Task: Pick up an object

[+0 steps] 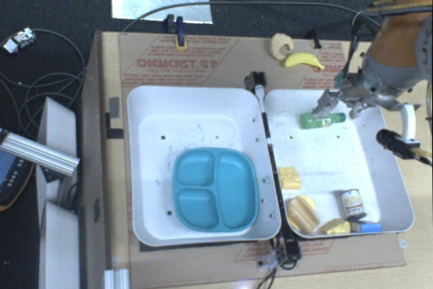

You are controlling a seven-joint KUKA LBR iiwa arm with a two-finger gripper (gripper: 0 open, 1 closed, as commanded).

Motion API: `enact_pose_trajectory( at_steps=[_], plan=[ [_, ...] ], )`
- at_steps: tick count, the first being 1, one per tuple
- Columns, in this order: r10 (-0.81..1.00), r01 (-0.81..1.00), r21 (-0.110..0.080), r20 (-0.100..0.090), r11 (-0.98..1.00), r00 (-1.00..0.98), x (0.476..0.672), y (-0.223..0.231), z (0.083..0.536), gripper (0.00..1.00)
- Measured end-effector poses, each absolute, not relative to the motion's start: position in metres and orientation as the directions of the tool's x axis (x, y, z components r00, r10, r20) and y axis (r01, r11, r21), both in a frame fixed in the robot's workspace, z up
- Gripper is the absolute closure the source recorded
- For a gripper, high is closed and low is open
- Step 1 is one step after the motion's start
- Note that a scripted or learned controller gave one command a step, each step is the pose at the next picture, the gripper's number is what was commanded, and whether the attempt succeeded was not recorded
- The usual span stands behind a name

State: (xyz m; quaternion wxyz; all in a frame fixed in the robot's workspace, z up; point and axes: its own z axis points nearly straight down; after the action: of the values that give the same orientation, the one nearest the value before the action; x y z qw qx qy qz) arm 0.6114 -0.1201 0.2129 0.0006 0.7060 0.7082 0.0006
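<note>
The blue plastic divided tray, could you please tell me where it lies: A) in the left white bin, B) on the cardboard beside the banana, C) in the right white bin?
A: the blue plastic divided tray lies flat on the floor of the left white bin, toward its near edge.

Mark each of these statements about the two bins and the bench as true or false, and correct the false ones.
1. The blue divided plate lies in the left bin. True.
2. The green object lies in the left bin. False: it lies in the right bin, near its far wall, just below the end effector.
3. The banana lies on the bench, outside both bins. True.
4. The small can stands beside the blue plate. False: it is in the right bin, near that bin's front corner.
5. The arm reaches over the left bin. False: it is over the right bin.
</note>
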Motion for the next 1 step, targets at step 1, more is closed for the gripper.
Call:
enact_pose_trajectory(
  at_steps=[1],
  plan=[
    [1.000,1.000,0.001,-0.001,0.001,-0.001,0.6184,-0.1291,0.1857,0.00]
  ],
)
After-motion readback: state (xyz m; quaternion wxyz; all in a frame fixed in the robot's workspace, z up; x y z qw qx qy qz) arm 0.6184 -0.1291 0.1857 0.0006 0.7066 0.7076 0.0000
